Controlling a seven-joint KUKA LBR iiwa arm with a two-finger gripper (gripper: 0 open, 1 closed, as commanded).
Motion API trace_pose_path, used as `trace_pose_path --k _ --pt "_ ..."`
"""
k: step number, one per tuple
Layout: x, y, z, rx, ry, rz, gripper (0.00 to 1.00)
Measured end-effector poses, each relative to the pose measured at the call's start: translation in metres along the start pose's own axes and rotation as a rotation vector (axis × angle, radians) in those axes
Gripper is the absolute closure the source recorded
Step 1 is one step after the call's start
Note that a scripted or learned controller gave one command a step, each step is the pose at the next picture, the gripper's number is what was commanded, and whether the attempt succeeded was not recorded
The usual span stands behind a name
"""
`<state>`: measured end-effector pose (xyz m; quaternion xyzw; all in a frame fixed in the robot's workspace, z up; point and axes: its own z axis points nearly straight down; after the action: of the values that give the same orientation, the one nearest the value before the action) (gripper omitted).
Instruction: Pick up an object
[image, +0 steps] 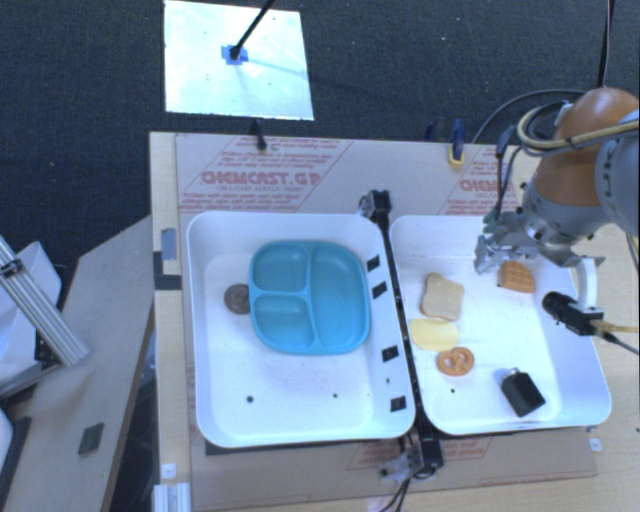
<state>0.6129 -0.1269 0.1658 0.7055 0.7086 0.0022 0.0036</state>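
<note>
Where the grey arm (590, 150) comes in from the right, its tool (500, 254) sits low over the far part of the right bin (560, 365). Whether the tool is apart or together, I cannot tell from here.

Task's thing: a small orange-brown ridged piece (517, 277), wafer-like, lying on the bin floor just beside the tool, on its near side. I cannot tell whether the two are touching.

Also in the right bin:
- a pale tan bread slice (443, 296), near the dividing wall
- a flat yellow piece (433, 334) just in front of the slice
- an orange pretzel shape (455, 361) just beside the yellow piece
- a black block (522, 391) toward the near right corner, apart from the rest

Left bin (300, 395): a blue divided plate (308, 297) with three compartments, lying flat at the middle. A small dull round disc (237, 298) lies against its left edge.

Writing: the bins rest on a pale sheet (300, 160) covering the worktop (163, 190), printed in red. "CHEMCAST GP" reads clearly behind the left bin, with a smaller line under it too fine to make out. The same print repeats behind the right bin, partly hidden by the arm. None of the things in the bins carries a label I can read.
</note>
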Motion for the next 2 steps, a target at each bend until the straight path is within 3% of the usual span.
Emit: trace_pose_path --k 2 --pt "0.006 0.013 -0.106 0.000 0.000 -0.002 1.00"
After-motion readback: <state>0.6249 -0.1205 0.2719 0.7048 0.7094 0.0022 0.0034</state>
